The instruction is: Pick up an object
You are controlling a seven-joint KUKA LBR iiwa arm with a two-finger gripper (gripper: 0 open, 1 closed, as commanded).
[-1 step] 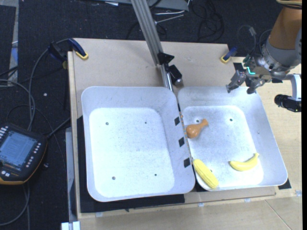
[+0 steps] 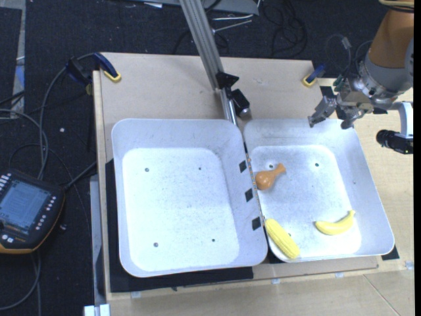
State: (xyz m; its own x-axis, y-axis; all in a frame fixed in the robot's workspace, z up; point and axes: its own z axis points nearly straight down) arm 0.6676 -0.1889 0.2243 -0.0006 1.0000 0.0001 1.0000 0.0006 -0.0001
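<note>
In the right bin (image 2: 368,196) lie three objects: an orange-brown chicken drumstick (image 2: 269,176) near its left wall, a yellow corn cob (image 2: 281,238) at the front left corner, and a yellow banana (image 2: 335,224) toward the front right. My gripper (image 2: 333,118) hangs above the back right corner of this bin, well clear of all three. Its two dark fingers (image 2: 318,115) are spread apart and nothing is between them.
The left bin (image 2: 125,176) sits beside the right one, sharing a raised middle edge with black clips. A slanted metal pole (image 2: 207,41) rises from behind the bins. Yellow clamps (image 2: 110,75) mark the bench's back corners. A teach pendant (image 2: 23,209) lies at the far left.
</note>
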